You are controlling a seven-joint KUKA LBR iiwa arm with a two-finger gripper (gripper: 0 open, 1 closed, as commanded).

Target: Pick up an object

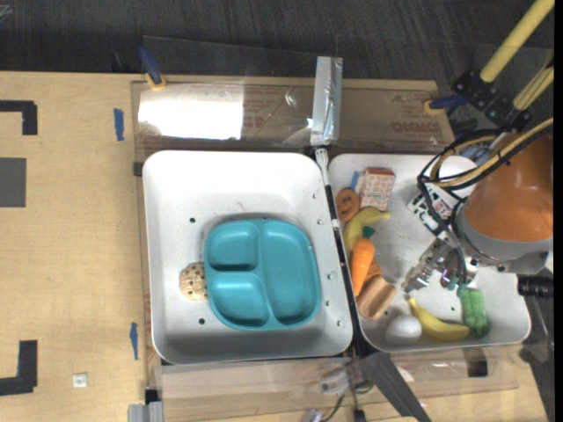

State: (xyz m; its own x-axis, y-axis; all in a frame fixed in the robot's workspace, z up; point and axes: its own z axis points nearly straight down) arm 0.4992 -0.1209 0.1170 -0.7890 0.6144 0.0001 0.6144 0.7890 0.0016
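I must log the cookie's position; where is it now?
The cookie lies in the left bin, near its left wall, touching the left edge of the teal tray.

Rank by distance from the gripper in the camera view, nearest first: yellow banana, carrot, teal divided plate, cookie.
From the gripper:
1. Yellow banana, just below it in the right bin.
2. Carrot, to its left near the divider.
3. Teal divided plate, left bin centre.
4. Cookie, at the plate's far left edge.

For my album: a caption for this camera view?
Grey arm's tool hovers over toy food in the right white bin.
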